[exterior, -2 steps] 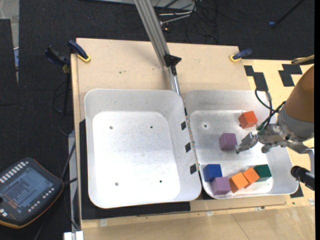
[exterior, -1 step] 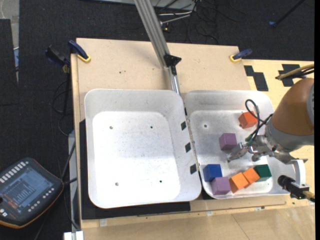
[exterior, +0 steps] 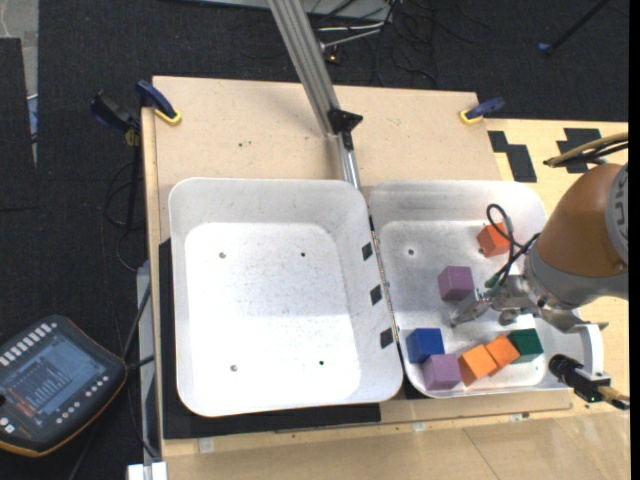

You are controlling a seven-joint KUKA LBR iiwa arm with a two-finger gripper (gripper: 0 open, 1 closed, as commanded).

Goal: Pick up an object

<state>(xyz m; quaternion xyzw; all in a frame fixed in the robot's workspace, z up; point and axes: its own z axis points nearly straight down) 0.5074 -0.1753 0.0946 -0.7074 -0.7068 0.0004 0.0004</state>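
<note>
My gripper (exterior: 478,310) is low in the right bin (exterior: 420,218), at the end of the grey arm with its orange band (exterior: 590,230) coming in from the right. It hangs just below and right of a purple cube (exterior: 455,282) and above two orange blocks (exterior: 478,361) (exterior: 503,349). A green block (exterior: 525,345) lies right of these, partly under the wrist. A blue cube (exterior: 424,344) and a second purple cube (exterior: 441,370) sit near the bin's front left. Another orange block (exterior: 492,238) lies toward the back. I see nothing held in the gripper.
The left bin (exterior: 200,268) lies beside the right one, their rims meeting along the middle. A slanted metal pole (exterior: 305,53) comes down to the bins' back junction. A teach pendant (exterior: 50,378) lies off the bench at lower left. Clamps (exterior: 160,103) (exterior: 482,110) mark the bench's back corners.
</note>
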